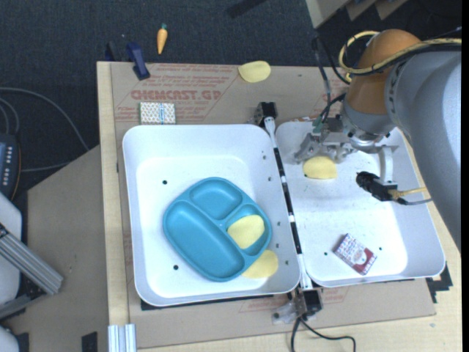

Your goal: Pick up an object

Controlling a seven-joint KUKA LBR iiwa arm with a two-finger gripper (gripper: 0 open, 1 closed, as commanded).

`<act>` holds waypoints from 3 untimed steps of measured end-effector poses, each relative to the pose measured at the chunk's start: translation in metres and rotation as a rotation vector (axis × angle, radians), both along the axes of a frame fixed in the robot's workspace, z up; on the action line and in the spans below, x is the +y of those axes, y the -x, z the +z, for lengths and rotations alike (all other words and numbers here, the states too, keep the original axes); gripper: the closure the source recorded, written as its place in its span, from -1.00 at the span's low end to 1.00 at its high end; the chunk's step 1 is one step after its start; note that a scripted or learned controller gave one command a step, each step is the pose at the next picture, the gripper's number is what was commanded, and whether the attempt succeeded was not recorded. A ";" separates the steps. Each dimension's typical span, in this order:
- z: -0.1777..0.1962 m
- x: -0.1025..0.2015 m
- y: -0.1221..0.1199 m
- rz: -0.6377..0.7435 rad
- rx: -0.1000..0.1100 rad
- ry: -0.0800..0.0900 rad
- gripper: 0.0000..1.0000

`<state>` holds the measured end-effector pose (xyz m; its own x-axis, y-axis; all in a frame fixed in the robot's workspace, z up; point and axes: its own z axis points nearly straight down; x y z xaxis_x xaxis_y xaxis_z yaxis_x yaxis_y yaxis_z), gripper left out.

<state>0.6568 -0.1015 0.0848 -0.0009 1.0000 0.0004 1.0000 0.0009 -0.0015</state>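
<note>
My gripper (321, 152) hangs over the far left part of the right bin (410, 233), its fingers open. A pale yellow lump (320, 169) lies on the bin floor right at the fingertips, touching or nearly touching them; it is not lifted. A red and white packet (355, 253) lies near the right bin's front. In the left bin (146, 160) rests a blue divided plate (201, 229) with a yellow piece (246, 229) in one compartment. Another yellow piece (261, 265) lies against the plate's near edge.
On the bench behind the bins lie a yellow lump (254, 71), a small patterned packet (157, 112) and a blue item (136, 61). A small orange carrot-like thing (162, 39) lies on the dark floor beyond. The arm covers the right bin's far right corner.
</note>
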 end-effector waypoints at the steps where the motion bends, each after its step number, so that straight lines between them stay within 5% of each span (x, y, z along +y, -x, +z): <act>1: 0.011 0.000 -0.001 0.001 -0.005 0.003 1.00; 2: 0.011 0.000 -0.001 0.001 -0.005 0.003 -1.00; 3: 0.000 0.009 0.025 -0.001 0.000 0.000 -1.00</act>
<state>0.6318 -0.0922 0.0844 0.0004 1.0000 0.0006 1.0000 -0.0004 -0.0020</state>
